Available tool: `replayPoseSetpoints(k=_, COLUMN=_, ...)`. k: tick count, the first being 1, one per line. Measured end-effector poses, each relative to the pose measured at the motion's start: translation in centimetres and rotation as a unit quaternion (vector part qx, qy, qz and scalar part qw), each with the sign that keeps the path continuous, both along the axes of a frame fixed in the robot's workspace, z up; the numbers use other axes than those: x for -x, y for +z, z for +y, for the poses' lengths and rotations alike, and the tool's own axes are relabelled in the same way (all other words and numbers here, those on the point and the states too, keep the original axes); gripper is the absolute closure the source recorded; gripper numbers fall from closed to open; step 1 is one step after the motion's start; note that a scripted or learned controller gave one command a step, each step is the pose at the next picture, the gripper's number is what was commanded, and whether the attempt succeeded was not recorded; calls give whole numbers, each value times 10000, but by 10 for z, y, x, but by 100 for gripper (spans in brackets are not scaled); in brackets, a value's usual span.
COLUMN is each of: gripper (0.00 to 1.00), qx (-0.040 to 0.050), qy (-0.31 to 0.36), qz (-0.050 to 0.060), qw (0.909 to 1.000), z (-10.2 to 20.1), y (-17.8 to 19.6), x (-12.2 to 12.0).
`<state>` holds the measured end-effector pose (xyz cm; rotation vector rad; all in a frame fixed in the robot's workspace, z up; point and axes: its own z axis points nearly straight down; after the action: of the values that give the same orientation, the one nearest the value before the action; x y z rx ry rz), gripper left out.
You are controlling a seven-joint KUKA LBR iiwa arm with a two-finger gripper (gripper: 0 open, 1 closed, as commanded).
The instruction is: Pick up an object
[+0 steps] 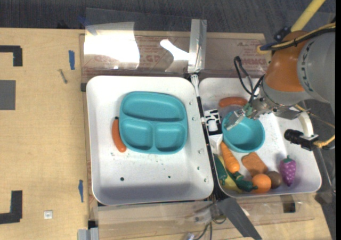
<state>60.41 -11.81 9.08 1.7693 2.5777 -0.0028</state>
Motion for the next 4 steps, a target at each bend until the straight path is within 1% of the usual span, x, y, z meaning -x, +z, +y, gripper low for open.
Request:
replayPoseSetpoints(k=1, gripper=0, qx=-39, qy=-889, qz=-15, qw=9960, z=-3, y=0, x=46)
replayPoseSetpoints(k=2, gripper=0, qx=29, qy=-1159, qz=-127, qw=9932, z=-11, y=3, x=117)
replayPoseSetpoints(k=3, gripper=0, qx=-56, qy=-1894, qz=32, qw=9819, z=-12, y=14, x=66)
replayPoseSetpoints(k=4, gripper=0, qx=-58, qy=-2912, qz=26, qw=9566, z=-55, y=30, x=-2)
